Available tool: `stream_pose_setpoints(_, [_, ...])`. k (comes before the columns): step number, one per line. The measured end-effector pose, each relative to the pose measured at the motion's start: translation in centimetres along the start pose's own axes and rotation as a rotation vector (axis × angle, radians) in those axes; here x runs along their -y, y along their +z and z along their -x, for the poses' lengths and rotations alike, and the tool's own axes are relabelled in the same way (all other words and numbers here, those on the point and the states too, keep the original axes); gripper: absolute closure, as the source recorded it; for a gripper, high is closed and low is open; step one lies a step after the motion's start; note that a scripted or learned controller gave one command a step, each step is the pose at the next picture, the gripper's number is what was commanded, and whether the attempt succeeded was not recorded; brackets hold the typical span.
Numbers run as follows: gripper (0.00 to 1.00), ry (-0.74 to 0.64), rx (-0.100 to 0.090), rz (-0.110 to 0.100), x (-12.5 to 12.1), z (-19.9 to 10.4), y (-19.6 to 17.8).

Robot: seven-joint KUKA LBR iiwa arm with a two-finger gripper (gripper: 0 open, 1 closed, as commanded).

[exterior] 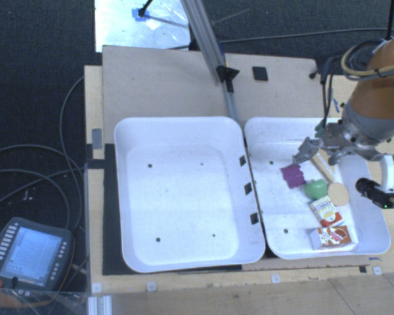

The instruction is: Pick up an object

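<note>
The gripper [310, 151] hangs apparently empty, its opening impossible to judge; the purple block [292, 175] lies just below it, touching the green ball [316, 189], so a descent could nudge both aside.

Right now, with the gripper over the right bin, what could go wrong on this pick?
1. The purple piece, green object, wooden stick and cartons crowd together; a descent may knock neighbours or grab two.
2. The gripper hangs beside the stick, not over it: likely a miss.
</note>
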State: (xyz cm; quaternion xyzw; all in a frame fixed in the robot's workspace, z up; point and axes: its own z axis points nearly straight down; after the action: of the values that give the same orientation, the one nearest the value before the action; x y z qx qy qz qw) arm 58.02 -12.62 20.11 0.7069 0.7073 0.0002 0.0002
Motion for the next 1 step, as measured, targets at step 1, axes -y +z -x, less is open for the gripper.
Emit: stream_pose_setpoints(1, [0.0, -0.001, 0.001, 0.004, -8.58, -0.03, -5.88])
